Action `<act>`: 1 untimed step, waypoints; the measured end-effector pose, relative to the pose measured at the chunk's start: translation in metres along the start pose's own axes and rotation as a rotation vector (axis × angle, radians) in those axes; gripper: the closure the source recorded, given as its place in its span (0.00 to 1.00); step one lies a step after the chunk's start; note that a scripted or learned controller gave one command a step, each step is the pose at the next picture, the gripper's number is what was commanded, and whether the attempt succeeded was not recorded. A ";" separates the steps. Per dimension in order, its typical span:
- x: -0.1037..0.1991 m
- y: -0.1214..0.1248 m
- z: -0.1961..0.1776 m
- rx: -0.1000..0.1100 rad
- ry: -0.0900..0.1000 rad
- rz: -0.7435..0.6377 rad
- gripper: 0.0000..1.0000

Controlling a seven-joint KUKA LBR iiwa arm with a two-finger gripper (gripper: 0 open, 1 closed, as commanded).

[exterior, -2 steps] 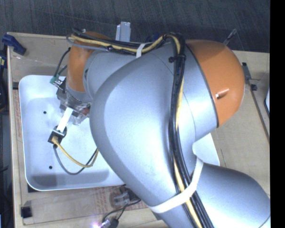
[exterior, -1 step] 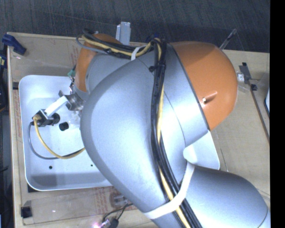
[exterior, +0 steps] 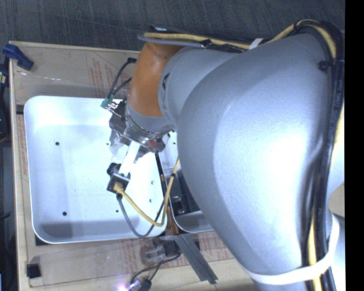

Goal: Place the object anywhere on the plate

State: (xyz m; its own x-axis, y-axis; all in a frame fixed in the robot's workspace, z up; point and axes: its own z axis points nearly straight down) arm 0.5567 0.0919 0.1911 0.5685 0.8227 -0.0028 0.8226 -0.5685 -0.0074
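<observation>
Smooth white bin (exterior: 54,162) lies beneath the rounded grey arm (exterior: 255,150); grip cannot be told.

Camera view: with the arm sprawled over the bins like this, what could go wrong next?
1. The arm covers most of the right bin, so a failed grasp or drop there could go unseen.
2. The gripper hangs over the left bin by the wall nearest the right bin; a sideways move might clip it.

Two bins sit side by side on the surface (exterior: 67,71). The arm (exterior: 249,150) crosses above the right bin (exterior: 194,226); its end effector (exterior: 133,139) stands over the left bin (exterior: 67,162).
</observation>
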 end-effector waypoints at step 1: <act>0.042 0.026 0.101 -0.002 0.000 0.214 1.00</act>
State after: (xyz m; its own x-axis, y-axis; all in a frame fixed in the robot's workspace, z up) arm 0.6018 0.1120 0.0899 0.7303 0.6832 -0.0037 0.6832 -0.7303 -0.0048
